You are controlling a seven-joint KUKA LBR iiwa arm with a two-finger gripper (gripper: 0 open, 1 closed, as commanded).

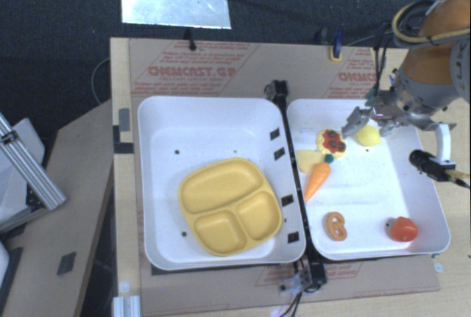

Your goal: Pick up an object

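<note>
the gripper [358,124] hangs over the right bin [423,198], fingers spread and holding nothing, with a yellow lemon [369,136] just beside its fingertips, near the bin's far wall.

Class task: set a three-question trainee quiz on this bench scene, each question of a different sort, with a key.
1. True or false: the yellow divided tray lies in the right bin.
2. Which item lies nearest the gripper? A) carrot B) lemon C) pretzel
3. Fill in: the red tomato sits near the right bin's ____ corner.

Key: 1 false, it lies in the left bin; 2 B; 3 front right.
</note>
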